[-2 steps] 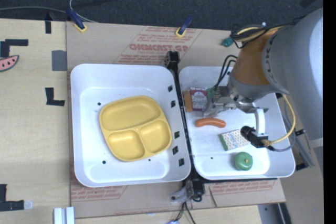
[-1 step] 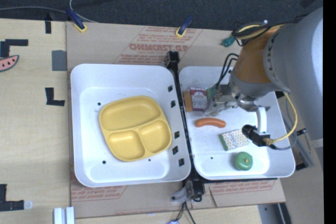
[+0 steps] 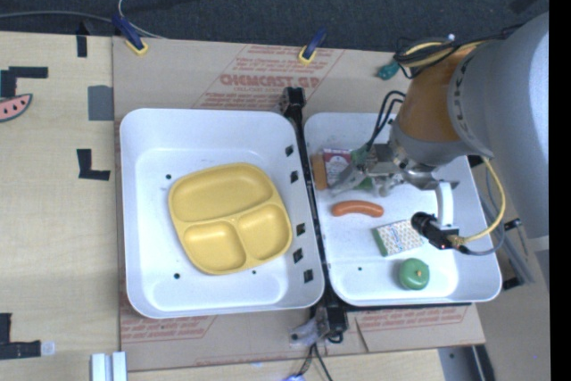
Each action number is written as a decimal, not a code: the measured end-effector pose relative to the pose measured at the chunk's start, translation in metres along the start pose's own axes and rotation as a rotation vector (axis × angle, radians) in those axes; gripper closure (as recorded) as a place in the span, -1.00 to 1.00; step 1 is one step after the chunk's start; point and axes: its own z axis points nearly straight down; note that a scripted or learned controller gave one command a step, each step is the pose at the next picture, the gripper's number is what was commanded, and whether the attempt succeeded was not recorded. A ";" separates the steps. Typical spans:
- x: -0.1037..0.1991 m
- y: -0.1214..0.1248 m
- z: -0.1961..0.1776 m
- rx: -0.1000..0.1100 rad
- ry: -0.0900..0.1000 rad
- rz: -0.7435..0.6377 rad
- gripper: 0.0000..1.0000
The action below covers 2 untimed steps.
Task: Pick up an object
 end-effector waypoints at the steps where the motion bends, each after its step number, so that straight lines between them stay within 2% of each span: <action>1: 0.000 0.000 -0.009 0.001 0.001 0.000 1.00; 2: 0.000 0.000 -0.009 0.001 0.001 -0.001 -1.00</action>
